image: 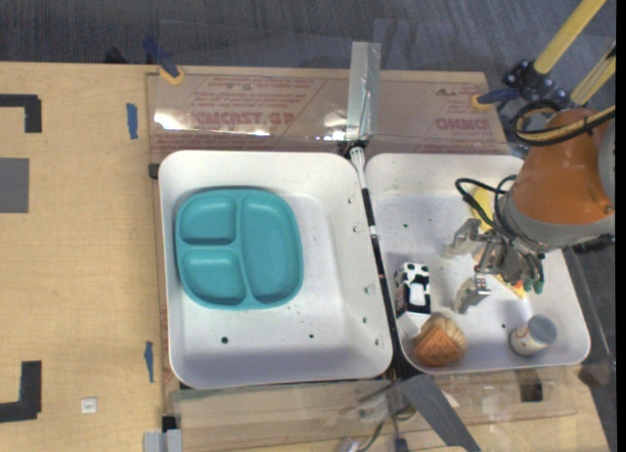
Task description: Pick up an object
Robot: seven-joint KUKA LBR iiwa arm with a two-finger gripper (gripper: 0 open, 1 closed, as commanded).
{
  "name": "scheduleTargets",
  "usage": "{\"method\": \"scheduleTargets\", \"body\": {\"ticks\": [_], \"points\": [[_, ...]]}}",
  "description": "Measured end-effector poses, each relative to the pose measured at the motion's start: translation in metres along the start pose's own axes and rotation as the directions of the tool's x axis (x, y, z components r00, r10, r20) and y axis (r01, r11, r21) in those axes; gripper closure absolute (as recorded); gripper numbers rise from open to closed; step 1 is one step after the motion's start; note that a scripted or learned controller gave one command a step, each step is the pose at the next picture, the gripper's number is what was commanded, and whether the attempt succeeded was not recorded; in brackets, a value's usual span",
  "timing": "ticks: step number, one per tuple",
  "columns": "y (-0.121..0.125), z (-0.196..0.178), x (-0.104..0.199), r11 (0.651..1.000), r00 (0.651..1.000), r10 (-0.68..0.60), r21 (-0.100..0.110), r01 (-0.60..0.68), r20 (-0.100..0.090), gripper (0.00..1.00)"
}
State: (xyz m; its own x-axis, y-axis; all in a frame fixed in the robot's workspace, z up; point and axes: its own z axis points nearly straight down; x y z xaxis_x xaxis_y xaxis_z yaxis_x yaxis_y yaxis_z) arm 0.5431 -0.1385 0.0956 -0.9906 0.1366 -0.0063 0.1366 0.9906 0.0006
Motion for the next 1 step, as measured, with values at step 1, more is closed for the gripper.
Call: {"method": "scheduleTargets", "body": {"ticks": [1], "points": [[0.0005, -0.0123, -0.0024, 1.000, 1.000, -0.001, 0.002, 0.001, 0.009, 1.00]]}}
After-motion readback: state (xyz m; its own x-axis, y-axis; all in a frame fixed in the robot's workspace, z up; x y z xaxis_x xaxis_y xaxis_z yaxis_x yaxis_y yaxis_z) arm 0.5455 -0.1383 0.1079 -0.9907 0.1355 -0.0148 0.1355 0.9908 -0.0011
